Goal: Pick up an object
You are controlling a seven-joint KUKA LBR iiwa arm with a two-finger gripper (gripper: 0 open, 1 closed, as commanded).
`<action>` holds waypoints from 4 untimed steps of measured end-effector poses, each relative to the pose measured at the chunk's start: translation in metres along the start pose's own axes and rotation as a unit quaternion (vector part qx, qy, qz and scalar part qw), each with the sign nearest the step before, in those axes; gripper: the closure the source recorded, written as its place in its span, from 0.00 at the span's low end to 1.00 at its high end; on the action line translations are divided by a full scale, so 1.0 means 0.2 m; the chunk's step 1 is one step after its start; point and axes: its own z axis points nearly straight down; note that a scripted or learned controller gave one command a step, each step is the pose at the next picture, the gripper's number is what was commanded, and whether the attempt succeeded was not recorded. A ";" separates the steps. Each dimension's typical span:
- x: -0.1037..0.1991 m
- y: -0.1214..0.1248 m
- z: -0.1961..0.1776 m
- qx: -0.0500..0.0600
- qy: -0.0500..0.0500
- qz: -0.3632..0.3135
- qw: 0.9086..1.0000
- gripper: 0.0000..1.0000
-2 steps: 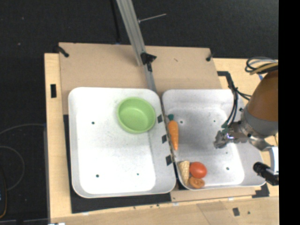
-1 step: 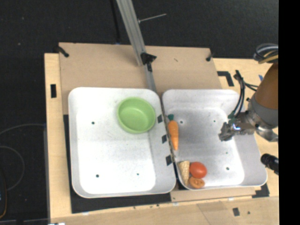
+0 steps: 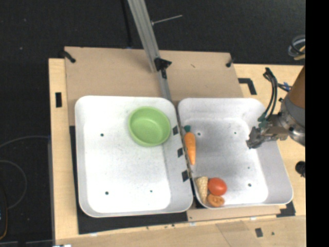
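Observation:
A green bowl (image 3: 149,126) sits in the upper right part of the left bin (image 3: 103,189). In the right bin (image 3: 267,184) an orange carrot (image 3: 190,146) lies along the left wall. A red tomato (image 3: 217,186), a pale bread-like piece (image 3: 202,186) and a small orange-brown item (image 3: 215,200) crowd the front left corner. My gripper (image 3: 254,140) hangs over the right side of the right bin, apart from all of these, with nothing seen between its fingers.
A slanted metal pole (image 3: 146,30) rises from behind the bins' shared edge. The bins rest on a brown board (image 3: 205,71) on the wooden bench. Cables (image 3: 271,86) trail from the arm's wrist at the right.

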 end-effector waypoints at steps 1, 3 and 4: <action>0.29 -0.02 -0.02 0.000 0.001 -0.002 1.000 1.00; 0.89 -0.03 -0.04 0.001 0.002 -0.003 1.000 1.00; 1.18 -0.06 -0.03 0.003 0.002 -0.003 1.000 1.00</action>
